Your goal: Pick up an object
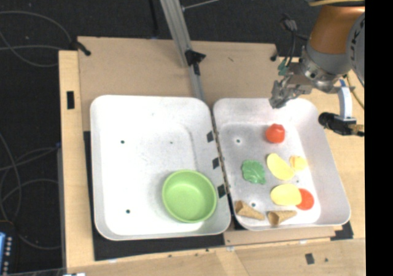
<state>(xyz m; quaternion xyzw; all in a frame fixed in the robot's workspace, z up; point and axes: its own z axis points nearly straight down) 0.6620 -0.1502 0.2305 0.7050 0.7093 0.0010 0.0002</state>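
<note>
Bins: two shallow white ones side by side on the worktop (129,72), a left bin (123,121) and a right bin (319,145), touching along their inner rims.
Count in left bin: one thing, a green bowl (189,195), upright, near the front right corner.
Count in right bin: eight small things.
Red pieces: two, a red ball (275,133) in the middle toward the back, and a red-orange piece (305,199) near the front right.
Yellow pieces: three, two yellow ovals (280,166) (285,194) and a small pale yellow piece (298,162) just beside the upper oval.
Green piece: one leafy green thing (253,172), left of the ovals.
Tan pieces: two wedges (248,210) (279,216) along the front rim.
Open room: most of the left bin's floor is bare; the right bin's back left area is bare too.
Gripper (281,98): above the right bin's back rim, apart from the red ball; whether it is wide or narrow cannot be told.
</note>
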